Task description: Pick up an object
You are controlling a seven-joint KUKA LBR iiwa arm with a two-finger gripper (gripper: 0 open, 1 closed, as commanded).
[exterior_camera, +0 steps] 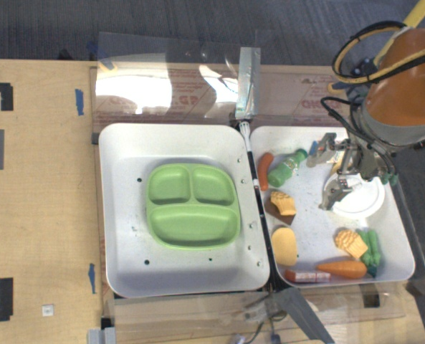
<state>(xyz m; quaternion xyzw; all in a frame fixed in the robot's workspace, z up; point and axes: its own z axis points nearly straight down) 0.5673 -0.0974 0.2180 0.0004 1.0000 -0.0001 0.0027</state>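
Metal gripper (339, 186) hangs over the right bin (402, 260), near its far right part, just above a white round lid-like disc (361, 198); whether its fingers are apart or together cannot be told, and nothing is seen between them. Behind it the grey arm with its orange band (402, 84) reaches in from the right.

Toy food lies scattered in the right bin: a red sausage (264, 166) and a green bottle (287, 166) near the far left corner, a brown-and-yellow piece (282, 204) along the left wall, a yellow potato-like lump (284, 245) below it. Near the front right corner lie a yellow waffle-like piece (351, 242), a green vegetable (372, 248), and a carrot (341, 268) with its long axis along the front edge.

In the left bin (119, 192) sits a green three-compartment plate (193, 205), centred.
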